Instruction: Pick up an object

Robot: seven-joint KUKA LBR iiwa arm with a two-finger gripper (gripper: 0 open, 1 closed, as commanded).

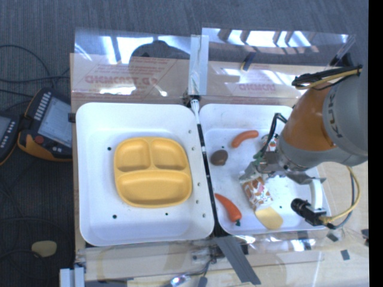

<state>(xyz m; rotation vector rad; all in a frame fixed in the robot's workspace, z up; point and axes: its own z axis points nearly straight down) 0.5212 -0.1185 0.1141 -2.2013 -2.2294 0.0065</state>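
Lowest in the right-hand white bin [222, 223], so nearest the lens: a pale yellow rounded wedge, cheese-like [269, 218], and a red-orange chilli-shaped piece [228, 207] lying aslant near the bin's lower-left corner. Just above the wedge and touching it, a crumpled white packet with red print [256, 191], lower middle of that bin; this reads as the likely target, since the gripper [261, 167] sits at its upper end. Judgement: packet light, limp, slick film; it will fold or slide rather than resist, so pinch across a bunched edge, not the flat face. Whether the jaws are apart or closed cannot be told; grey wrist and orange band hide them, and no contact with the packet is confirmed. Further out: an orange sausage-shaped piece [245, 137] upper centre of the bin, and a small dark brown rounded lump [219, 156] by the left wall. Both look firm, smooth, prone to roll. Left bin [96, 160] carries a yellow three-compartment plastic tray [153, 171].
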